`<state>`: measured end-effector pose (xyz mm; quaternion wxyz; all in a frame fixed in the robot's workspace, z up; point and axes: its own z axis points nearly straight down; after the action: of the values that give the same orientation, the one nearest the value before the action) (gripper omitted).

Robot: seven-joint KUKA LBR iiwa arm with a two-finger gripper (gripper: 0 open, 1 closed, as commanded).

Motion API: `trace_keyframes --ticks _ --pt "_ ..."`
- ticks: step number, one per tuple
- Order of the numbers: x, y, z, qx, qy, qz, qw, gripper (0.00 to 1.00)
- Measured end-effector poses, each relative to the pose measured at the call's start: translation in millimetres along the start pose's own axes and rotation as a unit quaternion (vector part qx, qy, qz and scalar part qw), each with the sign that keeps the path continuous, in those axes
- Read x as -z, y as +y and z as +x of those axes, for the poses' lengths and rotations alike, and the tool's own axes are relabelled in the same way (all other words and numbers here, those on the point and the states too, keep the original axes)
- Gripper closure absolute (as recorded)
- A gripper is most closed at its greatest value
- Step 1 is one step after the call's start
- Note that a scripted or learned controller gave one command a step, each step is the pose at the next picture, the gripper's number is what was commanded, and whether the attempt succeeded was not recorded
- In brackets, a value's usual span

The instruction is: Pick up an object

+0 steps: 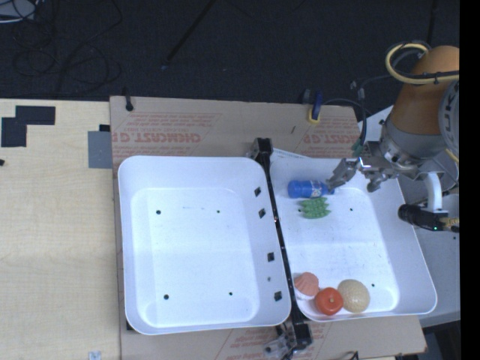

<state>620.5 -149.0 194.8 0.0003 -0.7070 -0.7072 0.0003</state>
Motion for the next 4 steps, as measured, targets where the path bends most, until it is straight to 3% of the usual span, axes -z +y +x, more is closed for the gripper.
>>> trace_keyframes --ticks 1,2,3,4 --pt "151 -1 11 0.002 -0.001 -0.008 1.0 0.0" --pt "231 -45 -22 -0.002 -0.001 -0.003 1.0 0.0" --pt "264 -121 -47 -0.002 -0.001 -0.001 1.0 0.0" --pt "269 -146 -65 -0.001 0.0 0.0 1.0 0.0"
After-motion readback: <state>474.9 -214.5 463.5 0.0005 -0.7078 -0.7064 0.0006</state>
